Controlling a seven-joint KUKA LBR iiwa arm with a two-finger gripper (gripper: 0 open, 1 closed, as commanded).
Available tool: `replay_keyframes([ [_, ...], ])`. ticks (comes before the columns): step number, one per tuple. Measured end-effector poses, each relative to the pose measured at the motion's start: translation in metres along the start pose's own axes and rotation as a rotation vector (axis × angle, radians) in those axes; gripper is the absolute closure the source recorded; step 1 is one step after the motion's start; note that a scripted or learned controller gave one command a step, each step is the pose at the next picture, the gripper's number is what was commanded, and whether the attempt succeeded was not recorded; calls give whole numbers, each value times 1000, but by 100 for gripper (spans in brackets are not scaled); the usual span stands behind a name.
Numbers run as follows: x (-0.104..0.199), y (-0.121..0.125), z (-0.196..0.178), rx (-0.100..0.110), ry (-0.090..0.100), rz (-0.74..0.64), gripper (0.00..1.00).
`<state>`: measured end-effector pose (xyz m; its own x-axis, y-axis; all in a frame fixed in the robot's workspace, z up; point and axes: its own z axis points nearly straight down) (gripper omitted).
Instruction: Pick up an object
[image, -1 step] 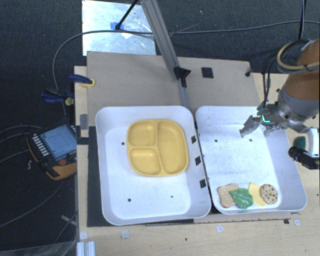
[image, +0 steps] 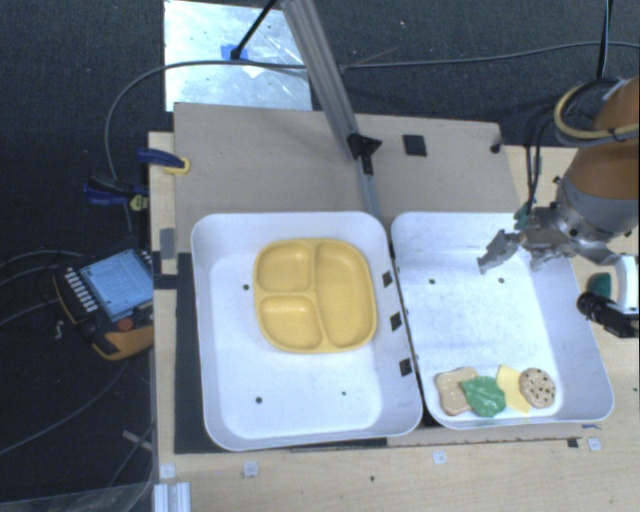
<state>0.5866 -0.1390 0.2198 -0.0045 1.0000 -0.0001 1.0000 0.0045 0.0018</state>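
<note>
The gripper (image: 520, 250) sits over the upper part of the right bin (image: 470, 330), reaching in from the right side under the grey-and-orange arm (image: 600, 150). Its two fingers are spread apart, one pointing down-left toward the bin floor and the other angled off to the right. Nothing sits between them, so it isn't holding anything. From this slanted angle it's hard to say whether the left fingertip actually touches the bin floor or just hangs above it.

The stuff to pick from is all bunched at the bottom edge of that same right bin, well apart from the gripper. Left to right there's a tan toast-looking slice (image: 455, 389), a green leafy piece (image: 485, 397) lying partly over it, a yellow wedge (image: 513, 386) like cheese, and a round chocolate-chip cookie (image: 538, 387) against the wedge. They all touch or overlap their neighbours in one little row.

The left bin (image: 230, 400) holds a yellow divided plate (image: 313, 295) with three compartments, sitting in its upper middle. Off the bench on the left there's a small handheld device (image: 108, 290) with a blue screen and some cables, and a couple of blue-and-yellow clamps (image: 160, 160) at the board edge.
</note>
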Motion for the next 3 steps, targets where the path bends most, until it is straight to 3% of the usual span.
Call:
replay_keyframes([
  [2,1,12,105,3,0,3,0],
  [3,1,14,135,-2,-1,4,0],
])
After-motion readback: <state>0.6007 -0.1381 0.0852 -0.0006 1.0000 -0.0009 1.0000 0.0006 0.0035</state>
